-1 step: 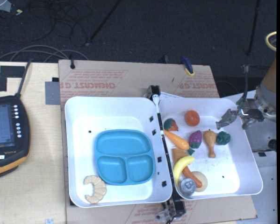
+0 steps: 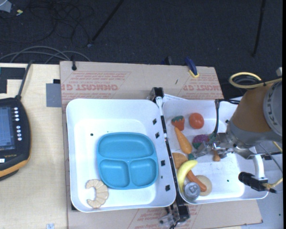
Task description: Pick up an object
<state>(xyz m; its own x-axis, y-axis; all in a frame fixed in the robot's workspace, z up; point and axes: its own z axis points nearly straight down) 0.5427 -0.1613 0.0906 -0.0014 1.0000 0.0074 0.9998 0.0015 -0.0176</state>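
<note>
Nearest the lens, at the bottom of the view, a pale croissant [image 2: 97,193] lies in the left bin [image 2: 78,128], just beside a blue divided plate [image 2: 127,159] whose three compartments hold nothing.

Over in the right bin [image 2: 228,187] the arm reaches in from the right, and its hand [image 2: 207,149] sits low among the toys, close to a purple bunch of grapes [image 2: 200,140]. Whether that hand is released or clenched I cannot tell; it is small and blurred against the clutter, and nothing visibly sits in it. So the object to be picked is, by my reading, not yet lifted; the grapes look the likeliest target, being just beside the hand.

To do this step well, I would centre over one item alone and come straight down, since the toys crowd together: a carrot [image 2: 183,140] lies just left of the grapes and could be caught along with them.

That bin also holds a strawberry [image 2: 178,122] and a tomato [image 2: 196,120] near its far wall, a banana [image 2: 184,171] along the divider, a can [image 2: 191,191] at the near corner and a round tan piece [image 2: 204,183] touching it.
</note>
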